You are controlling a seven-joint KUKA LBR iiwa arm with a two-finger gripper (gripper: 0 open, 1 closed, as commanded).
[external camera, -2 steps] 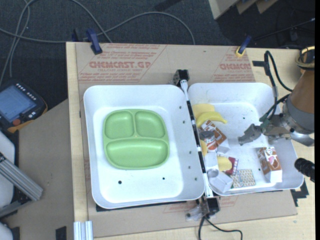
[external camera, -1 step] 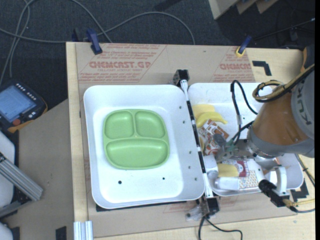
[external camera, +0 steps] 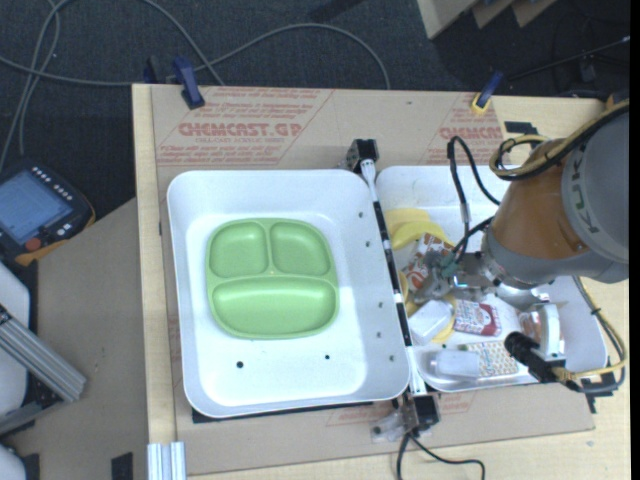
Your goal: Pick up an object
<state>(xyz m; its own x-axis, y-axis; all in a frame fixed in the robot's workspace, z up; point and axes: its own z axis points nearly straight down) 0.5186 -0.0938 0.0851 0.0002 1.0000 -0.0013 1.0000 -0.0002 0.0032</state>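
The gripper sits low in the right bin, right of frame centre; whether it is apart or closed cannot be told. Around it lie a yellow banana, a red-and-white packet and other small items. The left bin holds a green divided plate.

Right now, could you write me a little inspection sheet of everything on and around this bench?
Surface: cardboard-covered bench bearing a left bin and a right bin.
Job's things: yellow item, small packets, pale object in the right bin.
Clutter: green divided tray in the left bin.
End effector: end effector low over the right bin's pile; fingers hidden.
Cables: black cable on the arm; grey cable on the floor.
Surroundings: handheld screen unit at left; blue clamp.
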